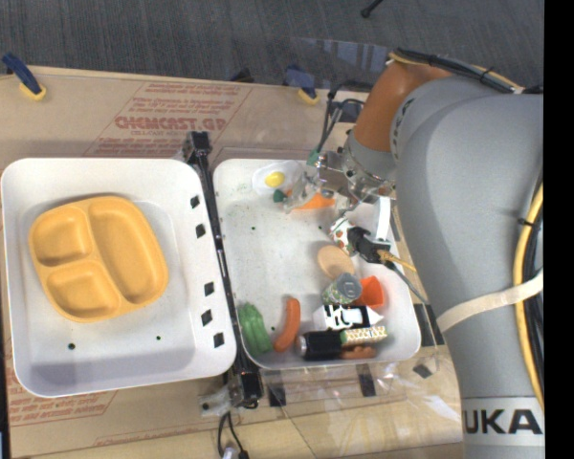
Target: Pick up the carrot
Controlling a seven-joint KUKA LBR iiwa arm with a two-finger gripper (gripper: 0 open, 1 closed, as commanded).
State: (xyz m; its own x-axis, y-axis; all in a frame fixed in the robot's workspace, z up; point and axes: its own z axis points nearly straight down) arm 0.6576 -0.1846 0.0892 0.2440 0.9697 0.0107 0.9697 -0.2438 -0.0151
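Note:
The carrot (315,200), a small orange piece with a green tip pointing left, lies at the far end of the right bin (268,256). My gripper (327,185) hangs directly over it at the bin's far right corner, its tips right at the carrot. The wrist and its metal parts hide how the carrot sits against the tips.
A fried-egg toy (273,177) lies left of the carrot. Near the front of the right bin are a green vegetable (253,328), a red sausage (289,321), a dark bottle (330,344), a grey can (344,288) and a beige piece (333,259). The left bin (38,361) holds a yellow sectioned plate (96,256).

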